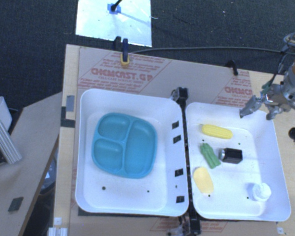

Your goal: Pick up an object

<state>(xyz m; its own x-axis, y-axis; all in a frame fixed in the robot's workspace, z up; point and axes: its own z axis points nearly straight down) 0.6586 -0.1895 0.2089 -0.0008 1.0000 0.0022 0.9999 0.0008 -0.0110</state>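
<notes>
- While I watch from my desk, the pickable things lie in the right bin [278, 149], all of them apart from the gripper [258, 110].
- Taking the black block [231, 155] near that bin's middle as my landmark: the green piece [210, 155] lies just to its left, at a slant.
- Above and left of the block rests the yellow corn cob [217, 131], lying crosswise.
- Below and left of the block sits the pale yellow lump [203, 180], close to the divider between the bins.
- Below and right of the block stands the small white item [260, 192], near the bin's lower right corner.
- Up and right of the block, the gripper hangs over the bin's far rim, its two fingers spread and pinching nothing.
- Well left of the block, the left bin [93, 109] holds a blue divided plate [125, 144], flat on the floor.
</notes>
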